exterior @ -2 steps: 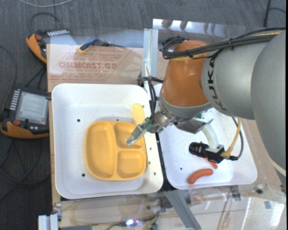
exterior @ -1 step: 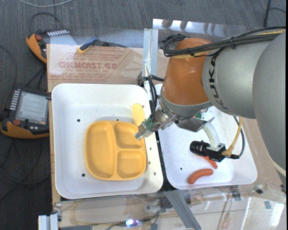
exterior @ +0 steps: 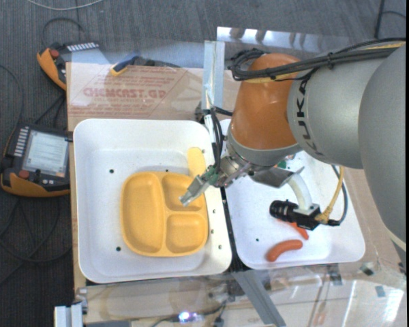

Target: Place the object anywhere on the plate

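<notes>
A yellow divided plate (exterior: pixel 162 214) lies in the left white bin (exterior: pixel 95 182). A pale yellow oblong object (exterior: pixel 196 160) rests on the bin floor just beyond the plate's upper right corner, touching or nearly touching its rim. My gripper (exterior: pixel 189 196) hangs over the plate's right side, above the ridge between its two right compartments. Its fingers come together in one narrow grey tip, shut, and I see nothing held between them. The orange-banded wrist (exterior: pixel 262 114) looms over the wall between the bins.
An orange sausage-shaped object (exterior: pixel 284 249) lies near the front of the right white bin (exterior: pixel 341 247). A cardboard sheet (exterior: pixel 133 94) lies behind the left bin. A handheld pendant (exterior: pixel 37 159) rests on the floor to the left.
</notes>
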`<state>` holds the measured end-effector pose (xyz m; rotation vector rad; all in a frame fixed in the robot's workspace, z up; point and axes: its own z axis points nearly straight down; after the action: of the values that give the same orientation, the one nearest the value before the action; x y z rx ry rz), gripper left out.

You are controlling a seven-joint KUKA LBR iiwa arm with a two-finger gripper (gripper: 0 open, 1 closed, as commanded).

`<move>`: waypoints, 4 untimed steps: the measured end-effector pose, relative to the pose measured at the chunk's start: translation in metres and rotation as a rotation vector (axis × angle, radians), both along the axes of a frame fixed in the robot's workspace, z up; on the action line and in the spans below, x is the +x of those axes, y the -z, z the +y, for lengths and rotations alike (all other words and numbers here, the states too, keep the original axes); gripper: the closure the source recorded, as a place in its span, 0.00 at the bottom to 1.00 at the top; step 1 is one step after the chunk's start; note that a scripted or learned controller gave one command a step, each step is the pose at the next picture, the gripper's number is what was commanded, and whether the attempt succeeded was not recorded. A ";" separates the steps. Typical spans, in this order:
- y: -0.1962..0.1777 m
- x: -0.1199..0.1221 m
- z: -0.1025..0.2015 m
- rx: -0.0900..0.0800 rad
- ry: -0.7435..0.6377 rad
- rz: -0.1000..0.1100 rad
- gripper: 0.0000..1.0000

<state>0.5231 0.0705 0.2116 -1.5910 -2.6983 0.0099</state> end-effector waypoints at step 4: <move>-0.010 0.009 0.020 -0.003 -0.064 -0.006 1.00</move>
<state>0.5321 0.0903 0.2211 -1.5069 -2.7539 0.0091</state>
